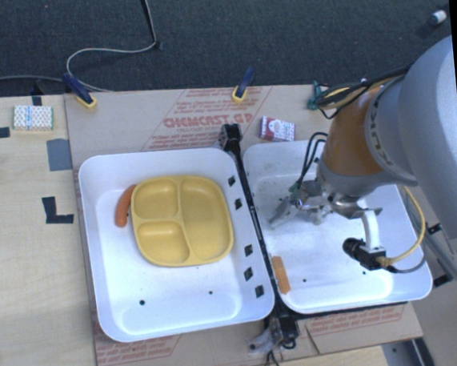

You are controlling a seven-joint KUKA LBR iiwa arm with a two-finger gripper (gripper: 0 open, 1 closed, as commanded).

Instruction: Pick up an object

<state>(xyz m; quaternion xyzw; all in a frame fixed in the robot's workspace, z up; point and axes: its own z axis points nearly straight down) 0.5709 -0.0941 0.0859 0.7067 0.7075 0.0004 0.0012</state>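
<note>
The grey arm [415, 120] with its orange band reaches in from the right and bends down over the right-hand shallow white bin [383, 284]. Its claw [282, 211] hangs low over the left part of that bin, near the wall it shares with the other bin; its thin metal fingers [278, 213] appear spread, and nothing is seen between them.

A small orange stick-shaped object [280, 274] lies on the floor of the right bin by its left wall, nearer the front edge, apart from the claw.

In the left-hand shallow white bin [176, 308] sits a yellow plastic plate with three compartments [181, 220], lying flat. An orange sausage-shaped toy [121, 207] lies just beside the plate's left edge, partly tucked against it.

Both bins rest on a brown cardboard sheet [190, 117] spread on the pale wooden desk [27, 262]. A small red and white packet [275, 128] lies on the cardboard behind the right bin.
</note>
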